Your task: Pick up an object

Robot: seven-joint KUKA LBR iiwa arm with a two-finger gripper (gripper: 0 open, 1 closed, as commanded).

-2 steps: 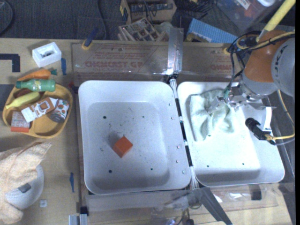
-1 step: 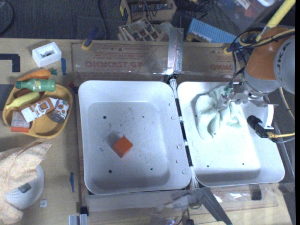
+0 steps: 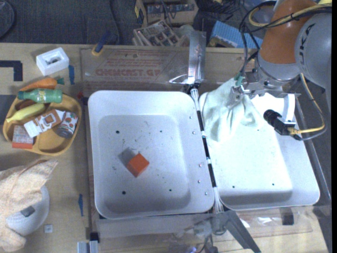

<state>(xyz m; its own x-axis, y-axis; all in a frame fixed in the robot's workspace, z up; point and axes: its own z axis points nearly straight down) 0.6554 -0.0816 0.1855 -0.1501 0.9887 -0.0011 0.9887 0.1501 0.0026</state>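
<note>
Nearest the camera, an orange block (image 3: 139, 164) is seen on the floor of the left bin (image 3: 105, 107). Over the right bin's (image 3: 263, 191) far left corner, a white cloth (image 3: 225, 115) is pinched by the gripper (image 3: 243, 90) and is seen hanging, bunched, from it

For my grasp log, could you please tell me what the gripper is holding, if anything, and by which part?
It looks to be holding the white cloth, gripped at its bunched top near the right bin's back edge; the rest hangs toward the divider. The contact itself is hidden.
</note>
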